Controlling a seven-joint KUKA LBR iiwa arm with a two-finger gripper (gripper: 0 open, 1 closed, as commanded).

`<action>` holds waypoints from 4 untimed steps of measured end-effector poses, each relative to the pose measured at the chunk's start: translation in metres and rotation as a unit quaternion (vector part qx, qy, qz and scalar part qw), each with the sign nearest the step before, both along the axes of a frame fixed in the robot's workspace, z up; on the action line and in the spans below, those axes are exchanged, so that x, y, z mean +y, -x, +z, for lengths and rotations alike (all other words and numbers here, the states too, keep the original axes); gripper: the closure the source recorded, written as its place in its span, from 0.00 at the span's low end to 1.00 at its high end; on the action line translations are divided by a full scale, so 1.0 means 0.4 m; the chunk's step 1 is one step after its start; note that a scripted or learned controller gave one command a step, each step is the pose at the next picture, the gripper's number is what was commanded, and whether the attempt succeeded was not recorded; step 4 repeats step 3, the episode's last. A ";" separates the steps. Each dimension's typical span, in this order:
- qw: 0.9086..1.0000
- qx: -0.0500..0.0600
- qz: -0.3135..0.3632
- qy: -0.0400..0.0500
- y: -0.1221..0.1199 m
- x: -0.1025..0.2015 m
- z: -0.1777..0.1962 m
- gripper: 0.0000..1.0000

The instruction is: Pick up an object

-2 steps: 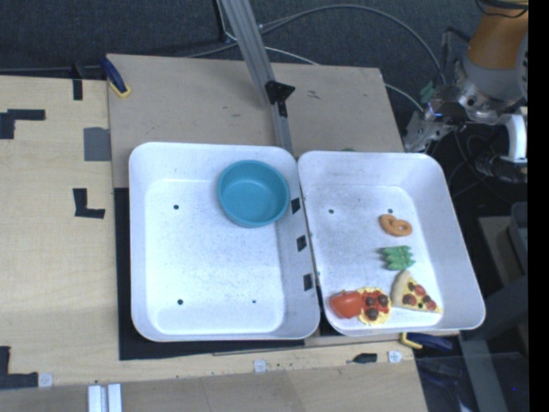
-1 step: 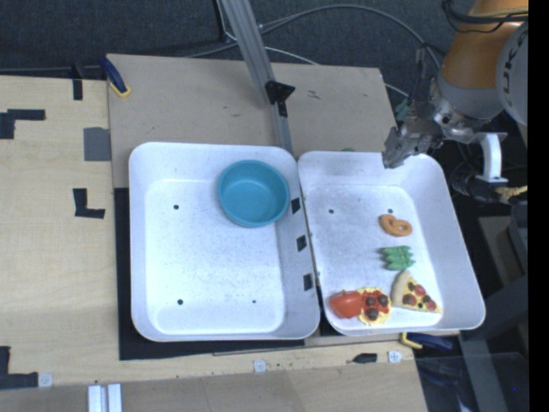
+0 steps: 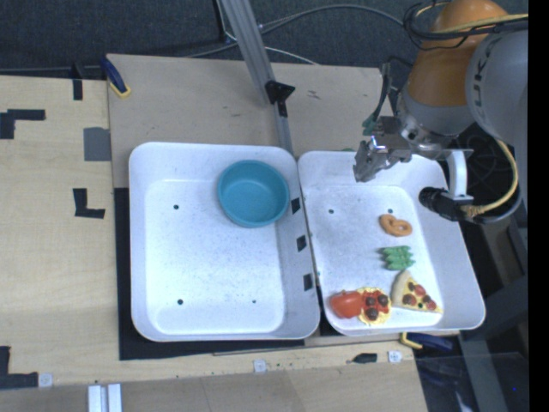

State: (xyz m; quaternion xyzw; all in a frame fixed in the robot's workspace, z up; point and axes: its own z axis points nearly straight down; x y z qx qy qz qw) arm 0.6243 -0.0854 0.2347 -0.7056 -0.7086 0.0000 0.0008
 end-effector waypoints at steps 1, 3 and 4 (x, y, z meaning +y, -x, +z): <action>1.000 -0.001 0.000 0.000 0.060 0.118 0.019 1.00; 1.000 0.000 0.000 0.000 0.162 0.349 -0.036 1.00; 1.000 0.000 0.000 0.000 0.162 0.349 -0.036 1.00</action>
